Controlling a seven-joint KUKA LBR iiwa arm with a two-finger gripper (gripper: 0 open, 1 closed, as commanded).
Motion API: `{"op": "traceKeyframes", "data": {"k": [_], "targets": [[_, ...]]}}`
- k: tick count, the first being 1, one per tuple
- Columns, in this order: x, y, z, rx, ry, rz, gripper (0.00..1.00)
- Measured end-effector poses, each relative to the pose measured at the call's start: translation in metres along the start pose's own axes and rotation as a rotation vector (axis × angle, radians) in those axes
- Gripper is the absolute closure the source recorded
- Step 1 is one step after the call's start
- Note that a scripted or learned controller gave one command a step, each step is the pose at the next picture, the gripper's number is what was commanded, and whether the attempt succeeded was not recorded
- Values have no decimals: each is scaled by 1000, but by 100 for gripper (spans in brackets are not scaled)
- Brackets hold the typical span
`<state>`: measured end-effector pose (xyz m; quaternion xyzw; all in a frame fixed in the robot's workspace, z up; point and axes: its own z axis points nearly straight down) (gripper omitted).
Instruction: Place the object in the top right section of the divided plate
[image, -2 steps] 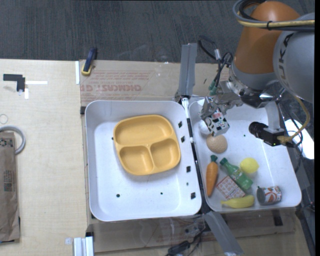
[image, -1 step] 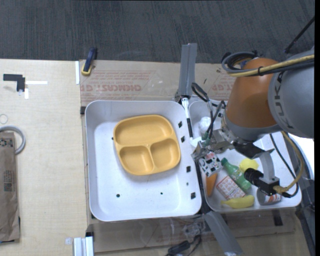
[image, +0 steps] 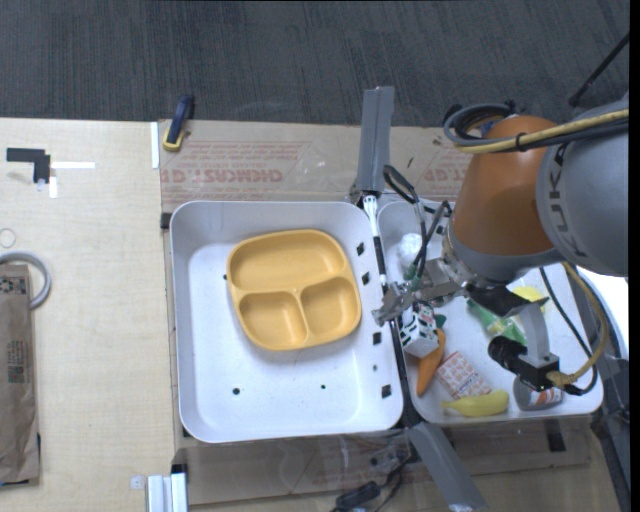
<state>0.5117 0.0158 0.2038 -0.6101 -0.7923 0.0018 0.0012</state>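
Yellow plastic, that is what I see first: a divided plate with three sections, lying tilted in the left white bin, nearer its upper half. All three sections look bare from where I watch.

My grey arm with its orange band comes in from the right and leans over the right white bin. The gripper sits low at the wall between the two bins, just over the right bin's left edge. Cables and the wrist crowd it, so I cannot tell what state it is in, nor whether anything is caught in it.

Under and beside it the right bin holds a jumble: a small white carton with dark patches just below the gripper, an orange carrot-shaped toy below that, a red-and-white patterned box beside the carrot, a yellow banana-shaped toy near the bin's lower rim, and something green partly hidden by the arm.

Which of these is the task's object I cannot say; all lie in the right bin, apart from the plate.
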Motion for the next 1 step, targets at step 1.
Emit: {"op": "traceKeyframes", "data": {"k": [1], "targets": [[36, 31, -66, -4, -2, -294, 0]]}}
